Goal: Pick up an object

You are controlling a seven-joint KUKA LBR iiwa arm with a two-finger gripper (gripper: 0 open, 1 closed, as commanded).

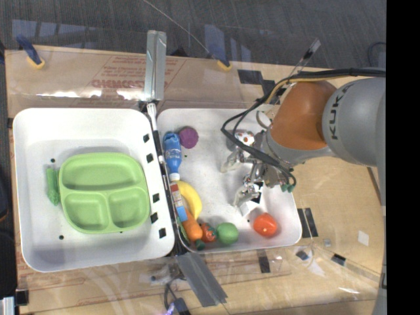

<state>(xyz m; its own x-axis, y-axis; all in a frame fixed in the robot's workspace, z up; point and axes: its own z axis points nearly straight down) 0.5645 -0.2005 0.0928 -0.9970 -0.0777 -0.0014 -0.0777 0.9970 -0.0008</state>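
The two-finger gripper [246, 195] is positioned low inside the right white bin [282, 238], just beside the round orange-red fruit [265, 225], presumably for a grasp, with nothing seen between its fingers; whether the jaws are apart cannot be told.

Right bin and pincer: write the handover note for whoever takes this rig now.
Pincer: low over the right bin, nothing visibly between its fingers; open or shut can't be judged.
Things: red tomato-like fruit just beside the pincer; green ball, banana, carrot, blue bottle along the left wall; purple ball at the back.
Left bin: green divided tray.
Done: no pick evident.
Left: grasp and lift one object.
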